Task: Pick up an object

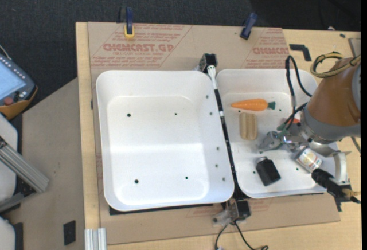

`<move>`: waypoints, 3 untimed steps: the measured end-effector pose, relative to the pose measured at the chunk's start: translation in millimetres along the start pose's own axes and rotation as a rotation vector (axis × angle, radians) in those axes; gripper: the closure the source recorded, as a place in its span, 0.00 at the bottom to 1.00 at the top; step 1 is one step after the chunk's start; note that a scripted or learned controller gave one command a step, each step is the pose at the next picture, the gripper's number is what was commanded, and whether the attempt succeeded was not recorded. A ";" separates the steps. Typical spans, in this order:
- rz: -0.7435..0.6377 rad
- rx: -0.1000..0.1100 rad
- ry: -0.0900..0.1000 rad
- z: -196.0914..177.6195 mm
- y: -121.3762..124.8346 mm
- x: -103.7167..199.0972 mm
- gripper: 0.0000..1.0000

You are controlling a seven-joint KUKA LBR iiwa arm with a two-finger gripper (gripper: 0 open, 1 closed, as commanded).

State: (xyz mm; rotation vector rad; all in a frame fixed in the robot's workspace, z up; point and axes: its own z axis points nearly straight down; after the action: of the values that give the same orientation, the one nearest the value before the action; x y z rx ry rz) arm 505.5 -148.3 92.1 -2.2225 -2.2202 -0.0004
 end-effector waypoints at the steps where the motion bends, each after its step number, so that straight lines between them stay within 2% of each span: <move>1: 0.000 0.000 0.000 0.1 -0.1 0.0 0.00; 2: 0.000 -0.004 -0.003 -39.9 -2.7 -5.6 0.00; 3: 0.002 0.005 0.002 10.0 -28.2 -20.3 0.00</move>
State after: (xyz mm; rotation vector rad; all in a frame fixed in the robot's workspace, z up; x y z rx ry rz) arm 477.2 -168.6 82.1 -2.2210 -2.2143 0.0034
